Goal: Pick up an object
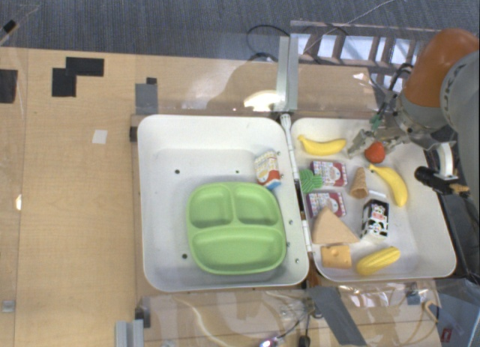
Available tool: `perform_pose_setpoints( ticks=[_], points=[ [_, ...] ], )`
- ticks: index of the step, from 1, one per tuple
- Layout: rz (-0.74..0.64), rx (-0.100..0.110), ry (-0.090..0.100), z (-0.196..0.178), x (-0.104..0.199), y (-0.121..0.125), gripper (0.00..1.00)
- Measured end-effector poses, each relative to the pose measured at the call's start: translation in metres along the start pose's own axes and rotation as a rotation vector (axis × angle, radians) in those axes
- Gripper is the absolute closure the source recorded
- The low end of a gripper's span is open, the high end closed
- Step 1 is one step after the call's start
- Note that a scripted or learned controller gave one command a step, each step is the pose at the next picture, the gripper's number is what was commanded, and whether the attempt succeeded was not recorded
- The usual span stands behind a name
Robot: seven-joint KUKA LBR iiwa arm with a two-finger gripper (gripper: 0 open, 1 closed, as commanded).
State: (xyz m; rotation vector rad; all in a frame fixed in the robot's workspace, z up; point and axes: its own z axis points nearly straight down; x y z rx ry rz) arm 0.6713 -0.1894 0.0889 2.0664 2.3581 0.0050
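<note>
The gripper (369, 140) hung low over the right bin (442, 259), near its far edge, right beside a small red tomato (376, 153) that lay loose on the white floor; whether the fingers were open or closed, I couldn't tell. This looked like the approach step, nothing lifted yet. Next move probably called for settling squarely around that round, smooth, roll-prone toy. Around it sat glossy curved bananas (322, 144), a ridged cone (360, 182), flat printed cartons (328, 172)
</note>
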Motion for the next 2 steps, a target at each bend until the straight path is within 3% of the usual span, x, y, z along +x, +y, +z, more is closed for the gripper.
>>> perform_pose_setpoints(
  ticks=[1, 2],
  points=[
    [-0.007, -0.011, -0.004, -0.014, 0.001, 0.004, 1.00],
    [-0.012, -0.004, 0.001, -0.100, 0.064, 0.009, 1.00]
  ],
)
